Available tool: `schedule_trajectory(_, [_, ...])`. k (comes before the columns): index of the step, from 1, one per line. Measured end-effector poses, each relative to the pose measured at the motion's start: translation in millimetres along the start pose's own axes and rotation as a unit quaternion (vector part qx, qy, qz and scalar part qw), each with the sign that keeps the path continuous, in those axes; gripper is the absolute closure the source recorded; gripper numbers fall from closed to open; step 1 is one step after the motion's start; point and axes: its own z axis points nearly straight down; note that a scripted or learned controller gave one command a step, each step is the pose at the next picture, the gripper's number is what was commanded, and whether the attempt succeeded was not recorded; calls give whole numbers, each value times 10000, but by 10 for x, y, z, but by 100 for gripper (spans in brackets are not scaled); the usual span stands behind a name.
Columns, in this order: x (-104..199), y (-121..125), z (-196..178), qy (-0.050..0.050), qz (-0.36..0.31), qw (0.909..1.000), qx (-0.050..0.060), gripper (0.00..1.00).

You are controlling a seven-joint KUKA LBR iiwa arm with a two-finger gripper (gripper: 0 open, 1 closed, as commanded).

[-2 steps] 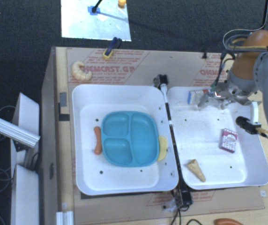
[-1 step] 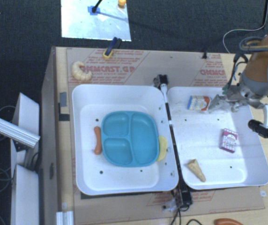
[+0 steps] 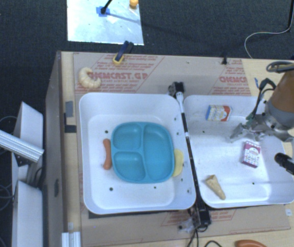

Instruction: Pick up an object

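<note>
Two white bins sit side by side on the bench. The right bin (image 3: 270, 189) holds three loose things: a small red-and-white carton (image 3: 218, 112) near its far edge, a maroon packet (image 3: 251, 154) toward the right side, and a tan wedge (image 3: 215, 186) close to the near edge. The gripper (image 3: 252, 128) hangs over this bin at the end of the grey arm (image 3: 291, 99) — whether its fingers are spread or pressed together I cannot tell. The maroon packet lies just below the gripper in the view, nearest to it of the three; the carton is a little to its left, the wedge well apart toward the near rim. Nothing is seen between the fingers.

The left bin (image 3: 93, 189) carries a blue divided plate (image 3: 142, 152), with an orange sausage (image 3: 106, 154) beside its left edge and a yellow piece (image 3: 179, 162) tucked against its right edge.
</note>
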Motion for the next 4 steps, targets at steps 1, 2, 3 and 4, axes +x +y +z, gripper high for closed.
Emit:
schedule_trajectory(1, [0, -398, -2, 0, 2, 10000, -2, 0])
schedule_trajectory(2, [1, -387, -111, -1, -3, 10000, -17, 100])
schedule_trajectory(3, [1, -387, -110, -2, -2, 10000, -18, 0])
schedule_trajectory(4, [4, -636, -423, 2, 1, 10000, -5, 0])
